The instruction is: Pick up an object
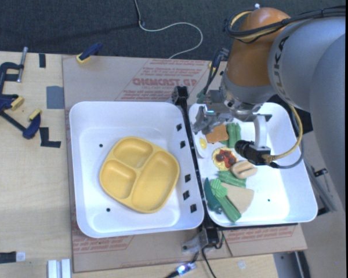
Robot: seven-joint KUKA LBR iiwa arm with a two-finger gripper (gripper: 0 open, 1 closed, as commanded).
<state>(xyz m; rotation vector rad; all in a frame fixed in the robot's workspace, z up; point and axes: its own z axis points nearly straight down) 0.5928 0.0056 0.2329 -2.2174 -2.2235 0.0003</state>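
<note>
Though cropped, KUKA lettering [279, 52] on arm [316, 62]

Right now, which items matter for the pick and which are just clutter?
Job:
- grey-and-orange arm's two-finger gripper
- toy food pile in right white bin: green pieces, hot-dog bun, small pizza piece, beige wedge

Lying about:
- yellow compartment tray, left white bin
- blue-black clamps
- white cable

A: Where is open floor?
B: Left bin [81, 155], around the yellow tray [140, 173].
A: And obstacles?
B: Toy food [229, 178] crowds the right bin [296, 204]; the arm [290, 51] overhangs it.
</note>
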